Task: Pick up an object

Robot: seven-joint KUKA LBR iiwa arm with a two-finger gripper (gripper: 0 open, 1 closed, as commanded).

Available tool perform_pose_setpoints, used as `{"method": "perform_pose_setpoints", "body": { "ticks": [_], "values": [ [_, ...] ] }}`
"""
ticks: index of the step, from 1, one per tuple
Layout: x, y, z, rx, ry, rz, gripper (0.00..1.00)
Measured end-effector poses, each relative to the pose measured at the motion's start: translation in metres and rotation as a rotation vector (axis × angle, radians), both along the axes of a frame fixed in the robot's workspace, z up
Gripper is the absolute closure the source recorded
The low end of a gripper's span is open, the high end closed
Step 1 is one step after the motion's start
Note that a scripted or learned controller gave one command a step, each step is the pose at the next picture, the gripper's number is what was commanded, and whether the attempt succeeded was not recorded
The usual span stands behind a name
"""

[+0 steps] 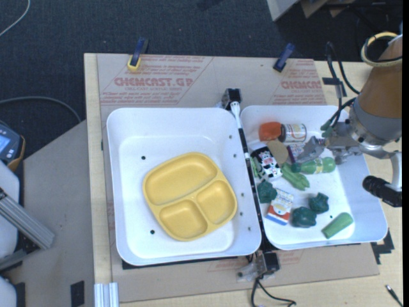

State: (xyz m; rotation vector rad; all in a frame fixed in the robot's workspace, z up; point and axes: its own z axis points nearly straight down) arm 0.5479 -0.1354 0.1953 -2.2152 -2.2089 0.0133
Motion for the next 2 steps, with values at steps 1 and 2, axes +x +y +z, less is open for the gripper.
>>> {"method": "perform_pose_setpoints", "body": {
  "ticks": [1, 2],
  "values": [
    [0.003, 0.0, 0.007, -0.002, -0.014, 0.003, 0.0],
    [0.0, 0.011, -0.044, -0.001, -0.008, 0.003, 0.0]
  ]
}}
